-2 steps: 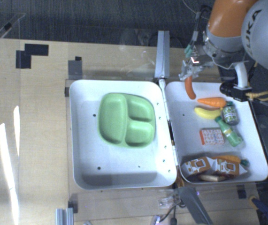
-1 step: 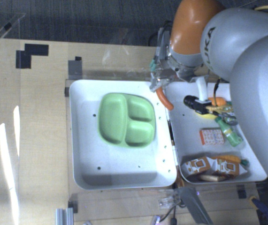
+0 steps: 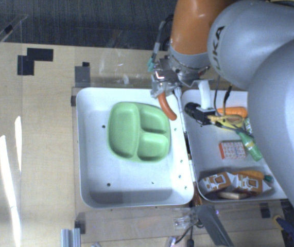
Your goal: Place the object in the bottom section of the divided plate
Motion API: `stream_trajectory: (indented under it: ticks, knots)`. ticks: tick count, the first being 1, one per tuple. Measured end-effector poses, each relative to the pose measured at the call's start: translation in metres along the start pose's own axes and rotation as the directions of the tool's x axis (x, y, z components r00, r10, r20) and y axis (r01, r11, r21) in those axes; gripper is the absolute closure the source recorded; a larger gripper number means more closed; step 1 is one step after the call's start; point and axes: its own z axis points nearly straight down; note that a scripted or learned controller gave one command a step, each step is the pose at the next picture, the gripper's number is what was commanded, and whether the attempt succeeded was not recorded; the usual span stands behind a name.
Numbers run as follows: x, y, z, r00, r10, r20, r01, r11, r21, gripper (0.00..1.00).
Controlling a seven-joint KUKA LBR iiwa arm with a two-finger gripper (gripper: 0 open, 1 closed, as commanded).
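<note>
— What can't you make out from up here?

— My own arm (image 3: 260,50) covers the far right corner of the right bin (image 3: 208,163), and the picture's edge cuts the arm off at the top and right. My gripper (image 3: 163,89) is small and dark against the rim, so I cannot tell how it stands around the sausage (image 3: 167,107).

— And the packets?

— The print on the box (image 3: 232,149) and the wrappers (image 3: 234,181) is too blurred to read.
</note>
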Motion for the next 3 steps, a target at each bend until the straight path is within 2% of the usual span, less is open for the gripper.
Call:
stream_trajectory:
  ticks: [1,2,3]
  knots:
    - [0.022,-0.046,0.101,0.997,0.078,-0.001,-0.078,0.997,0.004,1.00]
    - [0.040,-0.014,0.037,0.955,0.296,0.000,-0.296,0.955,0.003,1.00]
    - [0.026,-0.098,0.000,0.942,0.335,0.000,-0.335,0.942,0.004,1.00]
